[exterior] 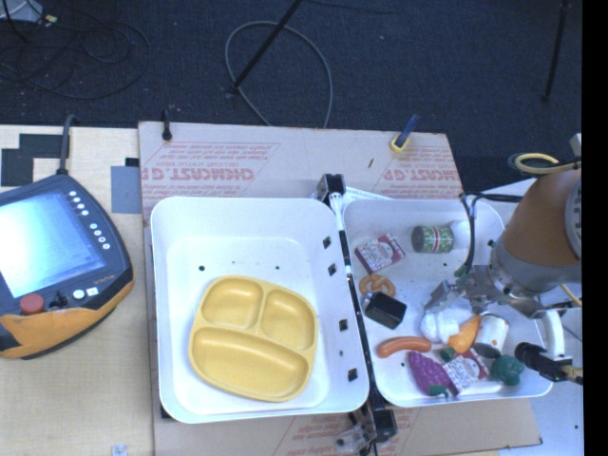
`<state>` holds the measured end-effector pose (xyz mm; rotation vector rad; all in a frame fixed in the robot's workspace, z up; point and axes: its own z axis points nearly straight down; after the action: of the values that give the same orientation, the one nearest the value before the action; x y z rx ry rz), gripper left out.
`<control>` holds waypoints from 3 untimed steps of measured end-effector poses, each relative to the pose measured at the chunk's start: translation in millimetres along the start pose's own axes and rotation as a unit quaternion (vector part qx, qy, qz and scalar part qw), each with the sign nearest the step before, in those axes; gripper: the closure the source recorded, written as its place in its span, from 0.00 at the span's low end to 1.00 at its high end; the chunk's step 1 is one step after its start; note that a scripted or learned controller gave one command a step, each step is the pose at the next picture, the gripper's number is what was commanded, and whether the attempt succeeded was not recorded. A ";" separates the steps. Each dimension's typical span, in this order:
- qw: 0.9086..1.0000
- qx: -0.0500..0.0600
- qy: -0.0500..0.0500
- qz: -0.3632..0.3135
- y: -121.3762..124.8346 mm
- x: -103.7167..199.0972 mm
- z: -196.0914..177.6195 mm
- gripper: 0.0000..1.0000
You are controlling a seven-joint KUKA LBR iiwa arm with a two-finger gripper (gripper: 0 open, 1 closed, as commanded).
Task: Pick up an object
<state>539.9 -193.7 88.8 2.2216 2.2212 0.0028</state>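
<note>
Beside glossy white bin, lobed yellow plastic tray.

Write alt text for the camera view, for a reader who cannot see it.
A grey arm with an orange band reaches from the right, its pincer low over the right bin among small toys: a green can, a black block, a sausage and purple grapes. The left bin holds a yellow divided tray.

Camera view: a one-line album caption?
Robot gripper lowered among toy foods in the right bin; a yellow tray fills the left.
</note>
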 end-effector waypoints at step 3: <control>1.000 0.000 0.000 0.000 -21.7 -10.7 -0.3 0.00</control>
<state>518.2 -204.4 89.0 2.2219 2.2194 0.0029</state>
